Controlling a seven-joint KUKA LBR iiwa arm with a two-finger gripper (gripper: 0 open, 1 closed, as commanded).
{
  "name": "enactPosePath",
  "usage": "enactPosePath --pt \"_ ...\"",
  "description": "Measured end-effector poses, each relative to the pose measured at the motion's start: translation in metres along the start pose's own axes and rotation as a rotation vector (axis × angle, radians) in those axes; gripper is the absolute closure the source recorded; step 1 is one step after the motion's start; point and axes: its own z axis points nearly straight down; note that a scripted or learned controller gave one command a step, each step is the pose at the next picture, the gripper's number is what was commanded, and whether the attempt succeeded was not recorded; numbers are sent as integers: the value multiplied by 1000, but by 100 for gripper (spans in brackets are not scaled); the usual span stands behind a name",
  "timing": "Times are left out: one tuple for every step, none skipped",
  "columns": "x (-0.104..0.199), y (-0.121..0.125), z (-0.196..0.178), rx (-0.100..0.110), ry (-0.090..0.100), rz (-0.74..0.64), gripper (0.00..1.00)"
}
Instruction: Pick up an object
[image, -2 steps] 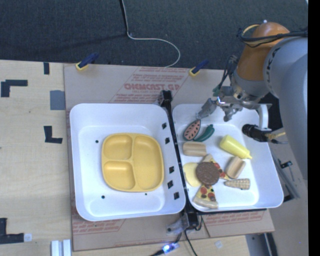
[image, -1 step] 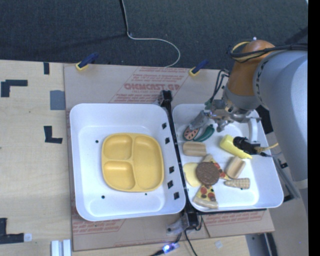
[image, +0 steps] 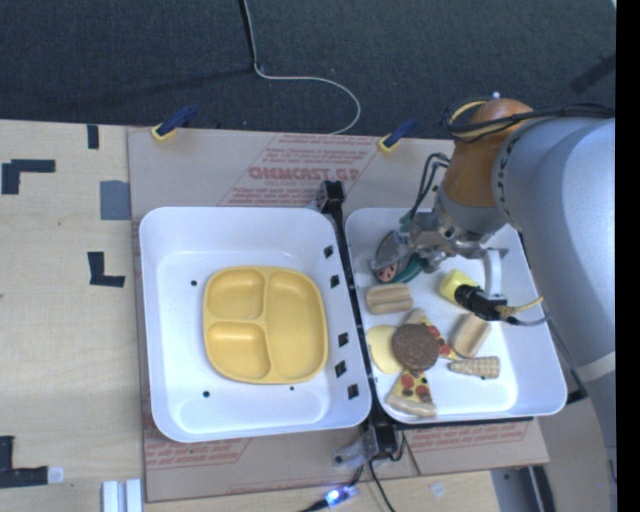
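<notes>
Table: takes up most of the frame, runs off the left and bottom edges, carries black marks at left.

Grey arm: enters at right, cut off by the frame edge, hides the right bin's upper right corner; orange band at upper right.

Cardboard sheet: lies under both bins, mostly covered, red print hard to read.

Left bin: sits mid-frame, holds a yellow divided plate lying flat near its centre.

Right bin: sits right of centre, touching the left bin, holds the toy foods.

Brown disc: rests low in the right bin, overlapping a pale yellow round, partly hidden.

Bread roll: lies just above the disc, near the bin's left wall.

Pizza slice: lies at the bin's lower edge.

Tan cylinder and waffle cone: lie right of the disc, close together.

Reddish-green toy: small, blurred, hard to identify, just above the roll.

Pincer: hangs over the right bin's upper left, right beside the reddish-green toy; cannot tell whether apart, together, or gripping anything.
</notes>
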Motion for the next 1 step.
enactPosePath --pt "1 1 -13 -3 0 -1 100"
